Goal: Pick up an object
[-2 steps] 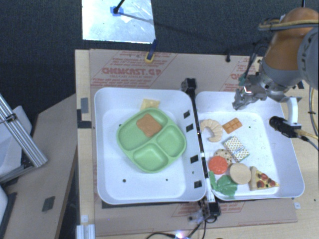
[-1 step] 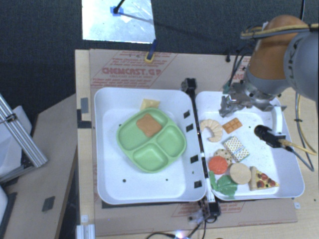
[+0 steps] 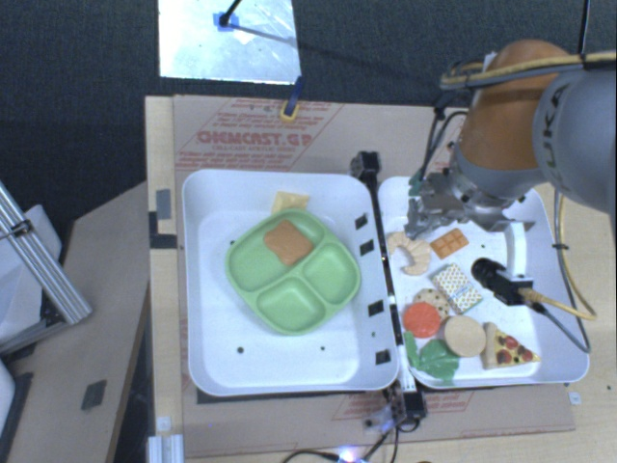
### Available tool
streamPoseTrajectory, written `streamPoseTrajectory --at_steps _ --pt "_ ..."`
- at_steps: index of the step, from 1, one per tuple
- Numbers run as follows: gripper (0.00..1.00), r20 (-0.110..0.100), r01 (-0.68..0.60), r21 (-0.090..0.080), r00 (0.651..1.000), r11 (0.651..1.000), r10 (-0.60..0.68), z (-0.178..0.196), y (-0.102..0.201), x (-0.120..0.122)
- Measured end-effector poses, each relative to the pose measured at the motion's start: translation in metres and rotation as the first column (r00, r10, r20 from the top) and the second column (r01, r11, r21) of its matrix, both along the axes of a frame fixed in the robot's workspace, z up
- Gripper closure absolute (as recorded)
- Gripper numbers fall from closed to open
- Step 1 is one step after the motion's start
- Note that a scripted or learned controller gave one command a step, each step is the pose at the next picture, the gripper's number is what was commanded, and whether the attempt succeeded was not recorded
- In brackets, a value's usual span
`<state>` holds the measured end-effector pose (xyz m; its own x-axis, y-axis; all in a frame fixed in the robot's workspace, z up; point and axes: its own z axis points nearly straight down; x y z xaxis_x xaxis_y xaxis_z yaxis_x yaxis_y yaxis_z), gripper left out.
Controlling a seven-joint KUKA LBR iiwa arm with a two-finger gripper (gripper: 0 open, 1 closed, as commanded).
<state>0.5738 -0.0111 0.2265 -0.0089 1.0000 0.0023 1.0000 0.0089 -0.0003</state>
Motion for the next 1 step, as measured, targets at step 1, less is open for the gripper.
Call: streamPoseTrajectory --at_steps 1 --pt "1.0 -0.002 0.001 -0.001 1.0 1.0 -0.001 -0.0086 0.0427 -0.0302"
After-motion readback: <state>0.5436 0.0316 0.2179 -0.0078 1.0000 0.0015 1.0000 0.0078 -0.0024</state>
